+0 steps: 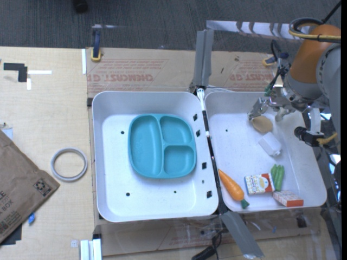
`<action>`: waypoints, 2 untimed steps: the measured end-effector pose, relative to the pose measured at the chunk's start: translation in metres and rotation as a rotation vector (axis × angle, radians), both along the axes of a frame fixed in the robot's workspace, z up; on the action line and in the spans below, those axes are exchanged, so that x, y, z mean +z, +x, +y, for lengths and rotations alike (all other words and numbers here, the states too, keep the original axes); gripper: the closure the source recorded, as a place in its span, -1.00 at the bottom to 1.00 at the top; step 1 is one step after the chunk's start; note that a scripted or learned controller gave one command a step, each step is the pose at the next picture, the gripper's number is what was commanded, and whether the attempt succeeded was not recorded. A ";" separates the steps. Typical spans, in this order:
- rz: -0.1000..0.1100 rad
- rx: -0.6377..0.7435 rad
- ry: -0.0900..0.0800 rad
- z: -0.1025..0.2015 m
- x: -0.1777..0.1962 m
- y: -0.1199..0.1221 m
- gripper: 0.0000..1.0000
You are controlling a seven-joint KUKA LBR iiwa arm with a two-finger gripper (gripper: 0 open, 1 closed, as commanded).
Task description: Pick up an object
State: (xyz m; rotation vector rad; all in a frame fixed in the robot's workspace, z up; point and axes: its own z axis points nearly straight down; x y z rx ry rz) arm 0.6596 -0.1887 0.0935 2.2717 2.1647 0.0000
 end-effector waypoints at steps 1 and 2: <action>0.004 -0.035 0.002 0.005 -0.001 -0.022 -1.00; 0.003 -0.034 0.000 0.005 0.009 -0.022 1.00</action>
